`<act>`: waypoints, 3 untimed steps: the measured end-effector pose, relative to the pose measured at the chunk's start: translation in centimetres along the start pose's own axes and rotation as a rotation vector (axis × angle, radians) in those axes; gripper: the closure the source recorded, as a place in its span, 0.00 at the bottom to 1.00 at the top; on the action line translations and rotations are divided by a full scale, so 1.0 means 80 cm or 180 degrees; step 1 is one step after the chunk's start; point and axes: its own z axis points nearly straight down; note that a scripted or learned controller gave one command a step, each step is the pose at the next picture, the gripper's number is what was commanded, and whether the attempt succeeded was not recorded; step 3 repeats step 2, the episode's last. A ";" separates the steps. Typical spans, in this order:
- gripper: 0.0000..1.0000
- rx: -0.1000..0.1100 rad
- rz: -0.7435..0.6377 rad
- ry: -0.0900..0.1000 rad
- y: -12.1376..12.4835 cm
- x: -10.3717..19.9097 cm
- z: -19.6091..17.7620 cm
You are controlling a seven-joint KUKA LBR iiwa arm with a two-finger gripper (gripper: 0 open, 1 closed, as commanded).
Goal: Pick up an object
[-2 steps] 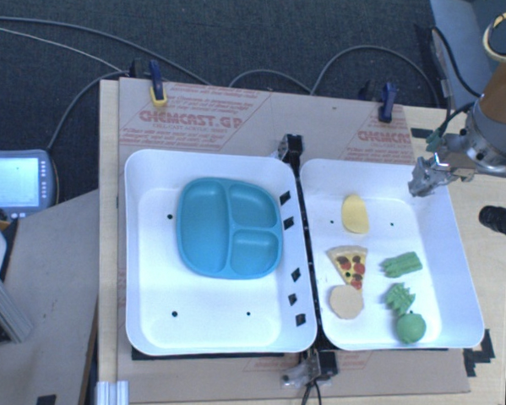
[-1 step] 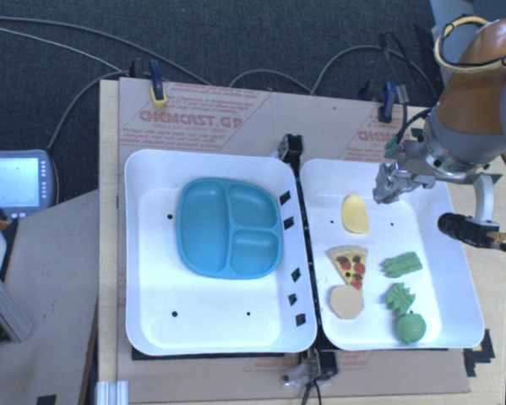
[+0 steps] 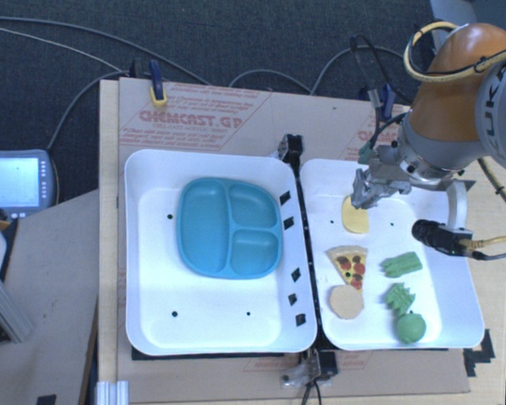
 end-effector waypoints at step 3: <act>1.00 0.0000 -0.0001 -0.0002 -0.008 0.139 0.023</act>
